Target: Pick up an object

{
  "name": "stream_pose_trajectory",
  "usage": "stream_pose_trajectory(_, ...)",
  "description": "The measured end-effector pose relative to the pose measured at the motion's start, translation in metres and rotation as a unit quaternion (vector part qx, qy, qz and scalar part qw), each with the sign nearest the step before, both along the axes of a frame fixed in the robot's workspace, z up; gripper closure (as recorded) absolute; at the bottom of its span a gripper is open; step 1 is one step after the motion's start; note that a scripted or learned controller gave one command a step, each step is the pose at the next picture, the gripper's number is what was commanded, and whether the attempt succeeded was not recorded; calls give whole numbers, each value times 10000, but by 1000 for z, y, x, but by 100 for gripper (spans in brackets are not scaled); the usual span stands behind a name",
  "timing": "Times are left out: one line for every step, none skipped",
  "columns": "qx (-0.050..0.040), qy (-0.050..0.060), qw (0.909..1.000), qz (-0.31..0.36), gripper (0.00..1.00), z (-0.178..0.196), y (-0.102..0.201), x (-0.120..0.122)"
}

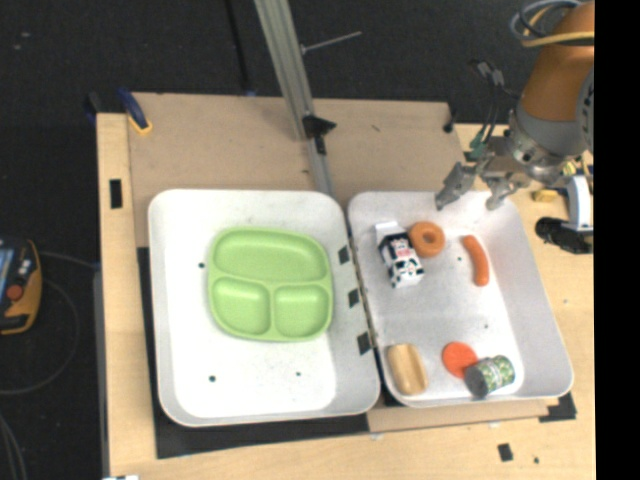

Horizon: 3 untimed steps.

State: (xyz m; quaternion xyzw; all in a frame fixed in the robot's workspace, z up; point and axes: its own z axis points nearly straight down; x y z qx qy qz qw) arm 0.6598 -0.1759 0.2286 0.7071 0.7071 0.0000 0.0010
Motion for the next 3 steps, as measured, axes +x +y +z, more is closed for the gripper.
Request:
stream_pose_trajectory(1,25,10000,1,0,-58,-3,-9)
stream_pose_trajectory(-2,21,10000,-3,0,-108,-11,-16)
stream_pose_trajectory(-4,10,10000,-4,0,-128,-12,-16)
